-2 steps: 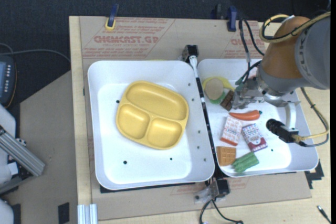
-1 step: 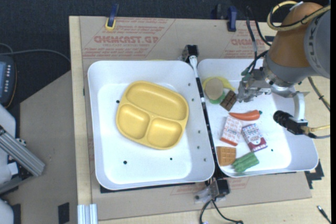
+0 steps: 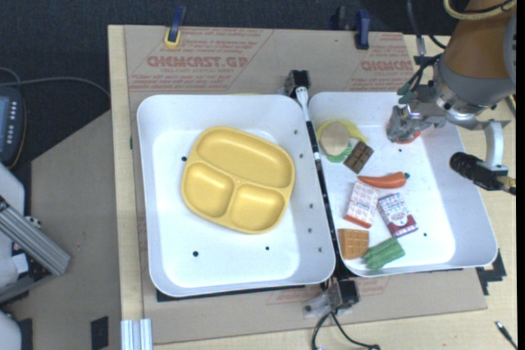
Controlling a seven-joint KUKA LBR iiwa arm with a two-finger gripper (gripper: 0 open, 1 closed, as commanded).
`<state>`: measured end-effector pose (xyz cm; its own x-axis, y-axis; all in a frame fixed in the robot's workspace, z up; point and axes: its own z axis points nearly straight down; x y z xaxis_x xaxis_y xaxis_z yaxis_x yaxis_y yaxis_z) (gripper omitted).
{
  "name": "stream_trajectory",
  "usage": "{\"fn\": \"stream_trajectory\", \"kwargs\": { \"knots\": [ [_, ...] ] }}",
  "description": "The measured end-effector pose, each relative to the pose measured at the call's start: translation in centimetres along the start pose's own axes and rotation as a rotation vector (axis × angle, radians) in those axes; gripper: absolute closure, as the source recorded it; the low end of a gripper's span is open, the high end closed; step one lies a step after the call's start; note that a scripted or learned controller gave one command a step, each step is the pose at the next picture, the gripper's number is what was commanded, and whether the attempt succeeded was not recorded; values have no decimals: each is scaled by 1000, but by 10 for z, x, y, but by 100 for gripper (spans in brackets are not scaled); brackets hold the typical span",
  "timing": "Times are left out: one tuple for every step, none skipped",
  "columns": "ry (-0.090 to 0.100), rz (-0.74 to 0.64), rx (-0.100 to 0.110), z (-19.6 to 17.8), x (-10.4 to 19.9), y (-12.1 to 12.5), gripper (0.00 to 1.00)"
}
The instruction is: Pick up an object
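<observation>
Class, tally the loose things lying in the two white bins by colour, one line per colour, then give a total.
Yellow: 2, the tray and the round food piece
Brown: 2, the bar and the cracker
Orange-red: 1, the carrot
Red and white: 2, the packet and the carton
Green: 1, the pickle
Total: 8

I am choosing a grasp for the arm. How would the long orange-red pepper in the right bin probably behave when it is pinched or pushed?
The orange-red pepper looks smooth and rounded, so it may roll or slip under a push. It tapers toward one end, so a pinch near the thicker middle seems safer. It looks like a light toy, probably easy to lift.
</observation>
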<state>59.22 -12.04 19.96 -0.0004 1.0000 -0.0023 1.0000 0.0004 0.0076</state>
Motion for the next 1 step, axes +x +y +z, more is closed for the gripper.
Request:
{"fn": "stream_trajectory", "kwargs": {
  "knots": [
    [1,-1,3,-27,0,1,100]
  ]
}}
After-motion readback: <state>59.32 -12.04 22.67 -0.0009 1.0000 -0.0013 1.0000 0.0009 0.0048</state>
